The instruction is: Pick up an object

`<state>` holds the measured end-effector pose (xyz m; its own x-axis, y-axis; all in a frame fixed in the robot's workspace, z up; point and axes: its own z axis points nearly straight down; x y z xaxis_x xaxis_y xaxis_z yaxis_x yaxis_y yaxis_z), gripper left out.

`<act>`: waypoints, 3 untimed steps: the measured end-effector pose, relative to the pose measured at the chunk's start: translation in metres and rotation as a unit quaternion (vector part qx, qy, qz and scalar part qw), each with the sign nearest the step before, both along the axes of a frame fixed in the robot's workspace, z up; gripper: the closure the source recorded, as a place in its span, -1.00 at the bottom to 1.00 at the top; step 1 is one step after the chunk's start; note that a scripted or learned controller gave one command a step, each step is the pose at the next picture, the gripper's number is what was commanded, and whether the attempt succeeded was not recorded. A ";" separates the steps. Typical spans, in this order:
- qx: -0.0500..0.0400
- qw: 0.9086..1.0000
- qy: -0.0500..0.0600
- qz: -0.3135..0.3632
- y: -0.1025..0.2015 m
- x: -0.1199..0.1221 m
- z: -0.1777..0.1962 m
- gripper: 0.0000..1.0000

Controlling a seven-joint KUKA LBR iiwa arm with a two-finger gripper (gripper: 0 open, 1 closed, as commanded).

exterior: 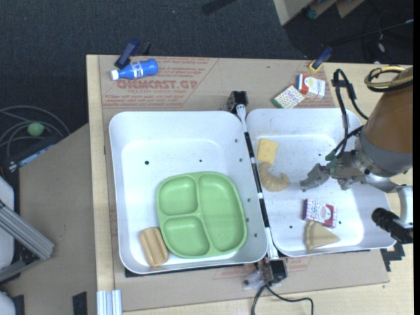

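Fingers (pixel 314 178) hang over the right bin (pixel 289 122), grasping nothing that I can see; whether they are parted or closed I cannot tell. Just beside them lies a croissant (pixel 274 179), with a yellow cheese slice (pixel 267 151) above it. A red-and-white packet (pixel 319 212) and a tan wedge (pixel 319 236) sit toward the worktop's front edge. The left bin (pixel 170 130) holds a green divided plate (pixel 200 214) and a bread piece (pixel 153 246).

Even, bright overhead light; no hard shadows. White bins (pixel 177 133) near overexposed, mild glare on floors. Dark carpet (pixel 98 12) underexposed, detail lost. Overall softness, slight noise. Arm (pixel 394 126) at right edge blurred. Slanted view skews bench edges.
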<state>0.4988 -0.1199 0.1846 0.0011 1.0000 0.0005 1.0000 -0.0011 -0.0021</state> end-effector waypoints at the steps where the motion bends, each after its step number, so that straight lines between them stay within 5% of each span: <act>1: 0.000 1.000 0.000 0.000 -0.005 -0.004 -0.075 -1.00; 2: 0.000 1.000 -0.001 0.001 0.024 0.061 -0.100 -1.00; 3: -0.001 1.000 -0.003 0.001 0.006 0.154 -0.096 -1.00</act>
